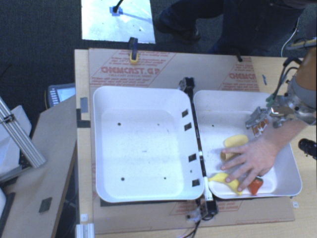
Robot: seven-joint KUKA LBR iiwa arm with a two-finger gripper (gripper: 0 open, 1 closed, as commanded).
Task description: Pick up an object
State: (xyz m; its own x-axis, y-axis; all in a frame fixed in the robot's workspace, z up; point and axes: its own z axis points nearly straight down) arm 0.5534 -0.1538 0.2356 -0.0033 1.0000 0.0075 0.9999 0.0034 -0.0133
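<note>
While a person's hand [251, 158] reaches in from the right and lies spread across the lower part of the right bin [218, 103], it covers much of what sits there and stands between the objects and the arm. The left bin [143, 143] sits just beside it, the two parted by a black divider strip with clips [194, 133], and both rest on a brown sheet printed with red lettering [130, 69] on the tabletop. A yellow clamp [133, 51] grips the sheet's far edge. The gripper [261, 118] hangs over the right bin's far right side, above and to the right of the hand; how wide the jaws stand cannot be told, as the metal parts blur together. Below and left of the jaws, a pale yellow rounded object [235, 141] lies near the bin's middle, touching the hand's upper edge. A brighter yellow object [221, 178] peeks out under the fingers at the near wall, and a red-orange piece [255, 186] lies just right of it.
</note>
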